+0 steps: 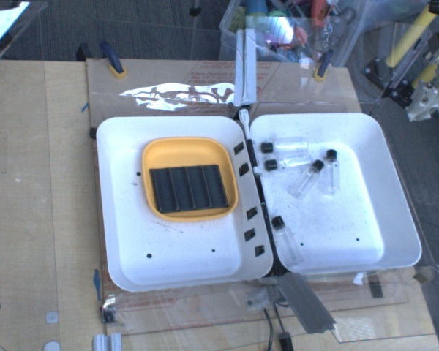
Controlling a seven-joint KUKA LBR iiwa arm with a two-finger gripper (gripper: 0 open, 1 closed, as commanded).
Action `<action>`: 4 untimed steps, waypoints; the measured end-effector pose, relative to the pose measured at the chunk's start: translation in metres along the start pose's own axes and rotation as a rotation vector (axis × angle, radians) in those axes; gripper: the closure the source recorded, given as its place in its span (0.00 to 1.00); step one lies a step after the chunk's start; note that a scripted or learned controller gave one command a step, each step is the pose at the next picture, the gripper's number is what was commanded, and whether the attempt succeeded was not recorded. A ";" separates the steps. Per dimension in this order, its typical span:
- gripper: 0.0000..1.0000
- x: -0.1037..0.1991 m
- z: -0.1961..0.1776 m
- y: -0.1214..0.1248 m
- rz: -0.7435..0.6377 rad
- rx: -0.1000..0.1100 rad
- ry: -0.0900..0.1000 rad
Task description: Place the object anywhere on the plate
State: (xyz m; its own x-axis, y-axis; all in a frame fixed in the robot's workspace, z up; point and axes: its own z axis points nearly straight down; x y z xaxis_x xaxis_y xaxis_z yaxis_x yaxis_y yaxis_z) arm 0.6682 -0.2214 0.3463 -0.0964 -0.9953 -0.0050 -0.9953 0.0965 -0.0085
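Note:
A yellow, rounded-square plate [186, 150] sits in the left white bin [124, 225], towards its back right. A black ridged rectangular block [188, 189] lies flat on the plate and covers its front half. In the right white bin [358, 225] several small clear vials with black caps lie scattered. Two of them [287, 148] [289, 164] are near the divider, two [307, 178] [331, 168] are nearer the middle, and one [284, 234] is at the front left.
A row of small black tabs [247, 196] runs along the seam between the bins. Behind the bins stand a metal strip [245, 68], a blue clamp [113, 59] and a clear box of coloured clutter [300, 13]. A grey plate [304, 306] juts out at the front.

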 end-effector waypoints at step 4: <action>1.00 -0.006 0.051 0.016 -1.106 -0.005 -0.003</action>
State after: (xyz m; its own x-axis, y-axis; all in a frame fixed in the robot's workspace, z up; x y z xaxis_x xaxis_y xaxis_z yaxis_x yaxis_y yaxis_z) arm 0.6534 -0.2140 0.2950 0.8465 -0.5324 0.0004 -0.5324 -0.8465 -0.0052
